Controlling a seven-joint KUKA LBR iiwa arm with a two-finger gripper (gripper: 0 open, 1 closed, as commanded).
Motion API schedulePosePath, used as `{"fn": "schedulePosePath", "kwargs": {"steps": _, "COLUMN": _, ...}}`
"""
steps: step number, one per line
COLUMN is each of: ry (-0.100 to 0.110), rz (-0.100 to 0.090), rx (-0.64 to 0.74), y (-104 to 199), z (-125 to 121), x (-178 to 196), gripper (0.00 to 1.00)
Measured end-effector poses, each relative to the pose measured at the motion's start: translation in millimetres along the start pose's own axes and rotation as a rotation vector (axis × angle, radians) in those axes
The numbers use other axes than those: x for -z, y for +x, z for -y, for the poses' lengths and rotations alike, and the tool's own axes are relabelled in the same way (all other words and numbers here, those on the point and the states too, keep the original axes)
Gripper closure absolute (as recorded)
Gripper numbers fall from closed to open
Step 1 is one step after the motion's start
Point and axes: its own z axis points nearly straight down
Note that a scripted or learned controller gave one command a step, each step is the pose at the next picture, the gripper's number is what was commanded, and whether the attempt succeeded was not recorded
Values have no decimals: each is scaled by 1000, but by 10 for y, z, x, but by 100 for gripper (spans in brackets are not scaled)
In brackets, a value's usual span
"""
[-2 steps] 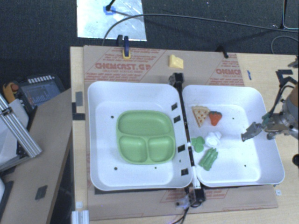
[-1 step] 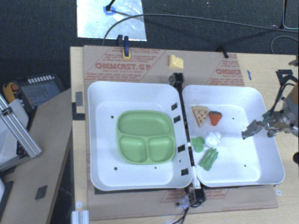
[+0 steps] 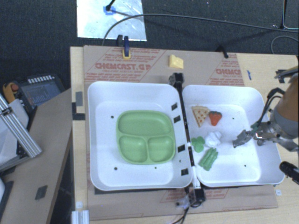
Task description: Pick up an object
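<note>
In the right bin lie a toy pizza slice, a red toy fruit, a small white object, a round green piece and a long green vegetable. My gripper hovers over the right side of this bin, to the right of the white object and apart from it. It is open, with only bare bin floor between its fingers. The arm comes in from the right edge.
The left bin holds a green divided plate. A yellow block lies on the cardboard behind the bins. Black clips line the divider between the bins. Cables run along the back of the bench.
</note>
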Motion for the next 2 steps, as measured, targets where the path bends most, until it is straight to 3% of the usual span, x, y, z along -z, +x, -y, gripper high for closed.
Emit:
{"fn": "schedulePosePath", "kwargs": {"steps": 1, "ry": -1, "rz": 0, "rx": 0, "y": 81, "z": -21, "x": -593, "gripper": 0}}
{"fn": "schedulePosePath", "kwargs": {"steps": 2, "ry": -4, "rz": 1, "rx": -1, "y": 82, "z": -28, "x": -671, "gripper": 0}}
